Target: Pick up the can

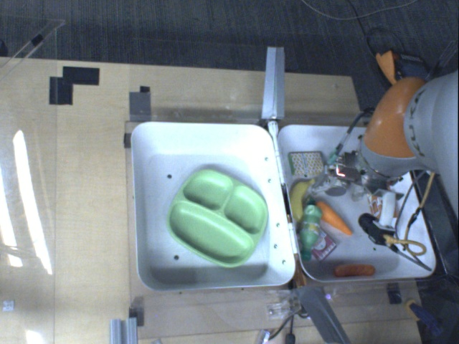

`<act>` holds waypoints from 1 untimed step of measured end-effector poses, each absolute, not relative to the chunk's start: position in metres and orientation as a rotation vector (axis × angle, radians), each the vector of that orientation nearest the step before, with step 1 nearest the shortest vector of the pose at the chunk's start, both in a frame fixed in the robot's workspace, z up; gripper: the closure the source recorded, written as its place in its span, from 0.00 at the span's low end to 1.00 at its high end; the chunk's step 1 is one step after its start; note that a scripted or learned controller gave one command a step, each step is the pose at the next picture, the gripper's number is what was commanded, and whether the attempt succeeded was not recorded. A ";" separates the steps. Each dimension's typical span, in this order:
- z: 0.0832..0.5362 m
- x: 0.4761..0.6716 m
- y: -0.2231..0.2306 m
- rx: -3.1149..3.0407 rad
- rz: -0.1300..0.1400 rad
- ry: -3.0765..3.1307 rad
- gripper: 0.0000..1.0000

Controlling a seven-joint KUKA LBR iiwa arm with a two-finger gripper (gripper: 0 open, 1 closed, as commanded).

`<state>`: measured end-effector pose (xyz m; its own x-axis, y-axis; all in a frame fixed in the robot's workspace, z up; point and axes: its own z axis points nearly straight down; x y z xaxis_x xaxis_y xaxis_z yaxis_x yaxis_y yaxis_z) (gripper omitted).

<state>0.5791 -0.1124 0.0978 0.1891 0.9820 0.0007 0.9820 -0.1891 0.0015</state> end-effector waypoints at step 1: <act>0.109 0.581 -0.111 2.419 0.010 2.001 1.00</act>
<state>0.5810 -0.1109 0.1087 0.1875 0.9823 0.0030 0.9822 -0.1876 0.0059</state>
